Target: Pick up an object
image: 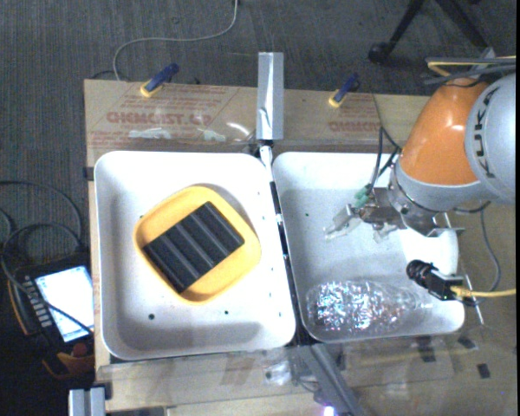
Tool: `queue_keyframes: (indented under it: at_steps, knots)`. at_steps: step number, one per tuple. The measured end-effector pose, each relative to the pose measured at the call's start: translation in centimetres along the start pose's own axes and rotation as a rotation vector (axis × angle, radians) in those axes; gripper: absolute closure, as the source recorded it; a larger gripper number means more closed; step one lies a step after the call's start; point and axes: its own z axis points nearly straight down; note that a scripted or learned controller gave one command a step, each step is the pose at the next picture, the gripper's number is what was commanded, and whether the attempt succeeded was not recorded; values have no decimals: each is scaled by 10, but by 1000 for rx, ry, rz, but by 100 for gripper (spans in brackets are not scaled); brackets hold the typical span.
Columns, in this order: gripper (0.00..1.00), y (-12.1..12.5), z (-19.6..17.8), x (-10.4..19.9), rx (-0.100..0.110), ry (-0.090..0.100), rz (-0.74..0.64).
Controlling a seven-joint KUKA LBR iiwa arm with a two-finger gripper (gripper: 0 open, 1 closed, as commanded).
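Partial black "KU" lettering on the grey arm (503, 141), faded red print on cardboard (169, 118)

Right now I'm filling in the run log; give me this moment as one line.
gripper: over right bin, holding nothing seen | crinkled foil object: right bin, near edge | yellow-and-black object: left bin | pick: not yet done

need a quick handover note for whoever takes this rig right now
Gripper: low over the right bin, toward its back; nothing visible between its fingers, and their state is unclear.
Things: yellow and black sponge block lies in the left bin; crinkled clear bottle lies along the right bin's front wall.
Done: no pick yet.
Left: grasp one object and lift it.
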Motion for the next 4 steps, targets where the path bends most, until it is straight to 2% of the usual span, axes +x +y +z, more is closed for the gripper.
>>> queue_keyframes:
  at_steps: [1,2,3,4]
  knots:
    - [100,1,-9,1,1,1,-1]
    - [0,1,-9,1,1,1,-1]
    - [0,-51,-7,-15,-1,-2,11]
    - [0,-54,29,-37,-1,-1,-216]
